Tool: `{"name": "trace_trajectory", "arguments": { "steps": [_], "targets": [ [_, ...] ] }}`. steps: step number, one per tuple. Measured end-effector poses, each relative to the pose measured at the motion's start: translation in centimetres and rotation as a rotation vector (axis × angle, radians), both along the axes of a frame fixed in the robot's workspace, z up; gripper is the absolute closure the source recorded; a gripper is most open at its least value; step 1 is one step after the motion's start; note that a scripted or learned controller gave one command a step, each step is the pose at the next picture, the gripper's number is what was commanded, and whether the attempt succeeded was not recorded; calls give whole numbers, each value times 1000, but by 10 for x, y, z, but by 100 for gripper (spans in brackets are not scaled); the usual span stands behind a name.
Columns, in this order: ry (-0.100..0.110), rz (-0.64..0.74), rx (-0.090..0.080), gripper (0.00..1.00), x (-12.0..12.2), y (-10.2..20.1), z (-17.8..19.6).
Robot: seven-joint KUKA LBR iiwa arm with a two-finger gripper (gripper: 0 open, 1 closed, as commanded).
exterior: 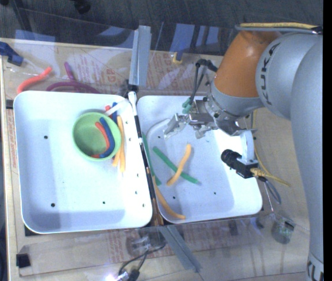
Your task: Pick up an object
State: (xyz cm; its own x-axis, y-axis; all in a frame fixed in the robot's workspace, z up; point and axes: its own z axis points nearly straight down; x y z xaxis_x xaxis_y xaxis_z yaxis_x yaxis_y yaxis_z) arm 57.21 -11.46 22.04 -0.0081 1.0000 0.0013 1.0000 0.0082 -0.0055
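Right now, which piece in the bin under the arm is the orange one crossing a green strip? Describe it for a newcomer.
Look in the right bin, below the gripper. Near its middle an orange strip lies slanted across a green strip. Unlike the other orange strip at the bin's lower left edge, it crosses green.

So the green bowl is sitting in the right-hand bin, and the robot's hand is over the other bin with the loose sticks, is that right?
Not quite. The camera view shows the green bowl in the left bin. The hand is over the right bin, where the loose sticks lie.
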Motion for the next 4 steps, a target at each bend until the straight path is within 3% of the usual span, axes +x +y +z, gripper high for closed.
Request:
{"name": "trace_trajectory", "arguments": {
  "steps": [1,2,3,4],
  "targets": [
    [-11,-39,-3,0,-9,-26,-125],
    [-11,-32,-4,100,-8,-25,-115],
    [-11,-32,-5,0,-8,-26,-115],
    [-9,-26,-7,100,-8,-25,-105]
  ]
}}
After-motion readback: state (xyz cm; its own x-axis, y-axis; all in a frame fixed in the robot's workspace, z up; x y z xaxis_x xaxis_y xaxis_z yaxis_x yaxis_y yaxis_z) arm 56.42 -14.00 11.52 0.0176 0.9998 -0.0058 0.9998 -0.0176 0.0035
